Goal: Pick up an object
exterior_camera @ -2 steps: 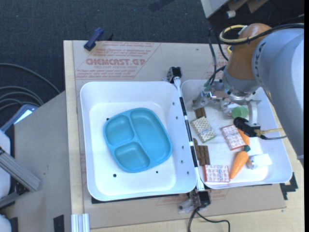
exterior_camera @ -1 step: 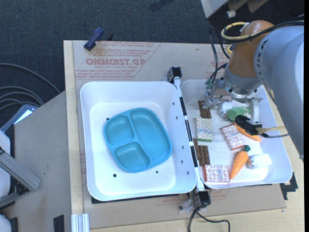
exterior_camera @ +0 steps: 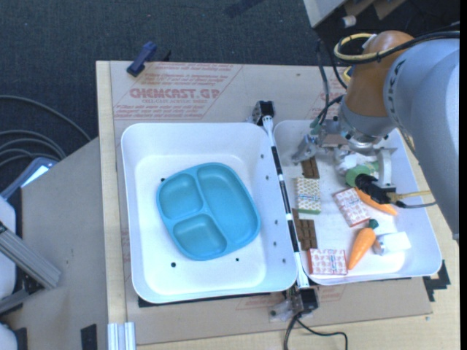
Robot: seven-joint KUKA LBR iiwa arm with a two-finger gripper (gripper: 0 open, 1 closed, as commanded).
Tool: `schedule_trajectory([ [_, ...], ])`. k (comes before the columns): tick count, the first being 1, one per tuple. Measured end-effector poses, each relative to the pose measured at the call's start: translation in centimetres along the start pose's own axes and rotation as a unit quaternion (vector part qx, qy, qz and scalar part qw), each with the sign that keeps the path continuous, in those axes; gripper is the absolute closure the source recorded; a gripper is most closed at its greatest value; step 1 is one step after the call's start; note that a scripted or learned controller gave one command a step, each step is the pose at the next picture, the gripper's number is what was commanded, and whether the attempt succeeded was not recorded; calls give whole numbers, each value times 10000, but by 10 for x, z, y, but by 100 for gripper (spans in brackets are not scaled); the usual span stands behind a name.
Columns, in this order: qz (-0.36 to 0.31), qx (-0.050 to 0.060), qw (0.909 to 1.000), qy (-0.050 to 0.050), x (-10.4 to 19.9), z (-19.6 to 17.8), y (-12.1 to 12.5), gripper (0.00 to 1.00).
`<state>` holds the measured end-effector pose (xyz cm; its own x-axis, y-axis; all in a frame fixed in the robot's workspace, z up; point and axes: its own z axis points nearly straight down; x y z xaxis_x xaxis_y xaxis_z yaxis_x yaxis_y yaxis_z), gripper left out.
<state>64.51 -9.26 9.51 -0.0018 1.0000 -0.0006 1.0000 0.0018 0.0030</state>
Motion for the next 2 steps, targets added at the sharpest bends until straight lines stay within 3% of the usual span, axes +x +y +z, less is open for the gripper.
schedule_trajectory([
  [1, 2, 9, 10000, 2, -4, 10, 22, 0],
  [2, 7, 16, 10000, 2, 1, 10, 22, 0],
])
